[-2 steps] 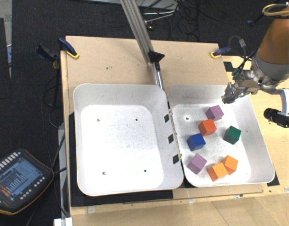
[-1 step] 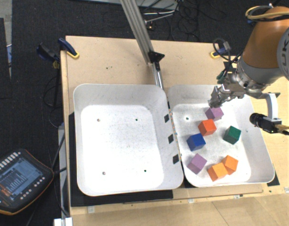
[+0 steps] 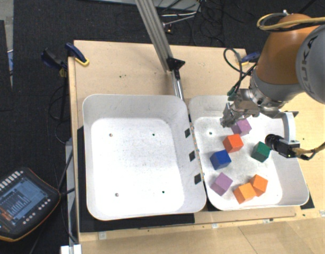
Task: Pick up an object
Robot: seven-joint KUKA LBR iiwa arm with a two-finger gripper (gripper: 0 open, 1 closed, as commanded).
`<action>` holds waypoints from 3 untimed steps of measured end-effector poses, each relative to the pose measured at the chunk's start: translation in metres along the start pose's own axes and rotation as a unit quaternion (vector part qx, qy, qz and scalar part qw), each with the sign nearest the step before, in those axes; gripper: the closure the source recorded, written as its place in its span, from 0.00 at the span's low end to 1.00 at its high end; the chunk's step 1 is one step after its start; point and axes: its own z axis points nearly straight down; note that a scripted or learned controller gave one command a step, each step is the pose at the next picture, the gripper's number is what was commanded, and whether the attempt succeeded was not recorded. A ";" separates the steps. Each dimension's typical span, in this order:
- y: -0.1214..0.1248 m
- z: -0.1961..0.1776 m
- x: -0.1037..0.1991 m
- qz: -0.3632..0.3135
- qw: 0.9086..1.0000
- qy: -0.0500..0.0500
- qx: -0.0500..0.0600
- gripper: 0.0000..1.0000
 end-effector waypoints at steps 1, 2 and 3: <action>-0.016 0.007 0.060 -0.001 1.000 0.000 0.000 1.00; -0.029 0.012 0.104 0.000 1.000 0.000 0.000 1.00; -0.044 0.018 0.157 -0.001 1.000 0.000 0.000 1.00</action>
